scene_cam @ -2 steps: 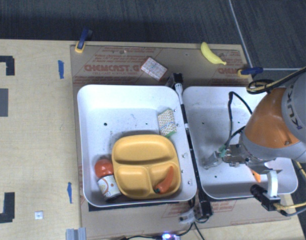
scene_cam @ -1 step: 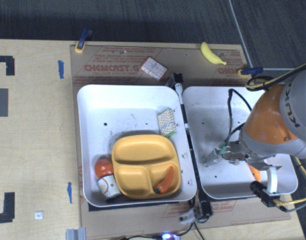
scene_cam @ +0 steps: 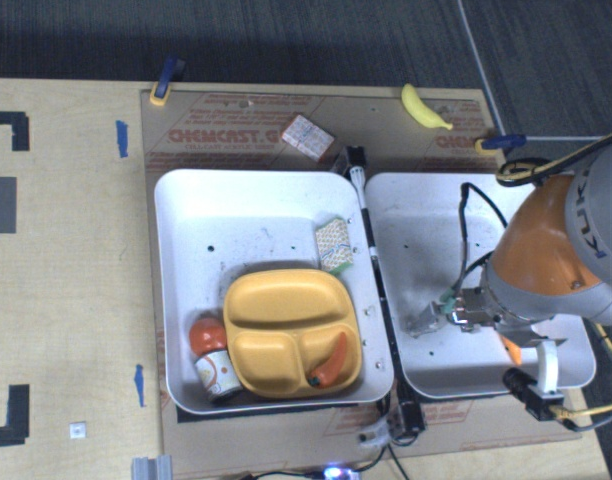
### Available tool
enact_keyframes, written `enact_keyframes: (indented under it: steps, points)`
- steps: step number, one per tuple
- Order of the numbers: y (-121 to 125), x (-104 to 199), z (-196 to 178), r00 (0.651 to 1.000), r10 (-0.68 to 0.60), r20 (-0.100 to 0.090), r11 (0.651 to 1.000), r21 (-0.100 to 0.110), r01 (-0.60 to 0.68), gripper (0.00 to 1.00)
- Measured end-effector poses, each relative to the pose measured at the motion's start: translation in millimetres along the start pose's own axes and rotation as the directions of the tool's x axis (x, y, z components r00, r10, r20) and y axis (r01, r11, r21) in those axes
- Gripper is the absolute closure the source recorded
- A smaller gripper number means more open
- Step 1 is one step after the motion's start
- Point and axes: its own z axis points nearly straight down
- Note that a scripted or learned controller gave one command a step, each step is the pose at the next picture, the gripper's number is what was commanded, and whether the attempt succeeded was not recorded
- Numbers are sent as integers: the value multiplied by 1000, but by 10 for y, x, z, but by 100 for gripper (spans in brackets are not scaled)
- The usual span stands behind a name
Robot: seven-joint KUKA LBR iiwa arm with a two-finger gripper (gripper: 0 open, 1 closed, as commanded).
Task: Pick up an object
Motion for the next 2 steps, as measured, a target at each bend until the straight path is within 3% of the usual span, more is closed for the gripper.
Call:
enact_keyframes:
  steps: [2]
  points:
    - [1, 37, 0, 1000, 1, 0, 1000, 0, -1, 0]
